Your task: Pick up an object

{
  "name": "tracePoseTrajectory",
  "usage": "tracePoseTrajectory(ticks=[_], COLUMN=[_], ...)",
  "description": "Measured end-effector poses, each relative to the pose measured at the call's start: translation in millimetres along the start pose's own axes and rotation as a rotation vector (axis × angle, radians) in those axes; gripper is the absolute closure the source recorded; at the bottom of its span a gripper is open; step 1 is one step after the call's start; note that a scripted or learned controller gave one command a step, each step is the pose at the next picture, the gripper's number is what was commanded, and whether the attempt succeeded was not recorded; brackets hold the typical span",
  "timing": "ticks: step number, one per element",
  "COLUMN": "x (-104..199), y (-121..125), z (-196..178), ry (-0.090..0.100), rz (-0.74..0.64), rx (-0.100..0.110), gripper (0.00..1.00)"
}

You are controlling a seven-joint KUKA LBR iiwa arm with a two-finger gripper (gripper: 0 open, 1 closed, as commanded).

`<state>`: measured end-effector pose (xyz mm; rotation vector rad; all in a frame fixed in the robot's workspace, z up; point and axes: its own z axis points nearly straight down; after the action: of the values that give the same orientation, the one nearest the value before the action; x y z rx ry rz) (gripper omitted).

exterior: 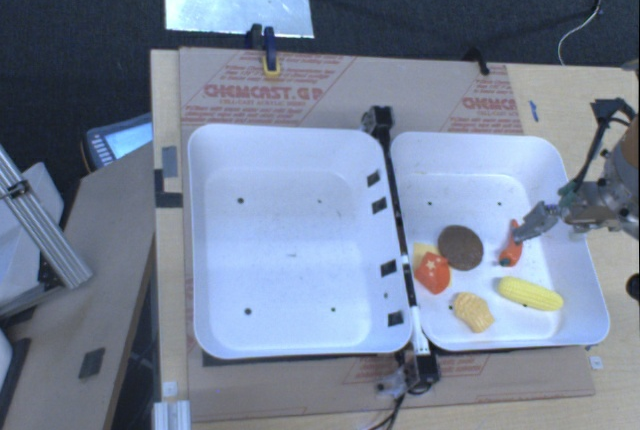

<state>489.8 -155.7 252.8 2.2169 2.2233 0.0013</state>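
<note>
Nearest candidate is the small orange piece (pixel 512 250), looks like a toy carrot, lying in the right bin (pixel 560 168) near its right wall. Gripper (pixel 538 218) is low, tip just beside the piece's upper end, maybe touching it; too blurry to say. Cannot tell whether the tool is wide, narrow or holding anything, since the tip is a grey smear at this slant. Nothing visibly lifted.

Step in hand: I'd judge approach or descent onto the orange piece, grasp not confirmed.

Next move calls for centring over the piece, closing on it, then a straight lift clear of the wall.

Other items in the same bin: brown disc (pixel 461 246) toward the middle, red-orange piece (pixel 431 270) left of it, yellow corn cob (pixel 530 293) just below the target, a yellow lump (pixel 473 311) near the front edge. Corn is close enough to get nudged.

Left bin (pixel 290 158) holds nothing of interest.
</note>
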Motion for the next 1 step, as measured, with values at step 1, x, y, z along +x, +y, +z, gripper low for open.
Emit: tracePoseTrajectory(ticks=[1], x=[-54.5], y=[23.6], z=[-82.7], ry=[-0.007], rz=[0.004], rx=[-0.011], gripper=[0.00])
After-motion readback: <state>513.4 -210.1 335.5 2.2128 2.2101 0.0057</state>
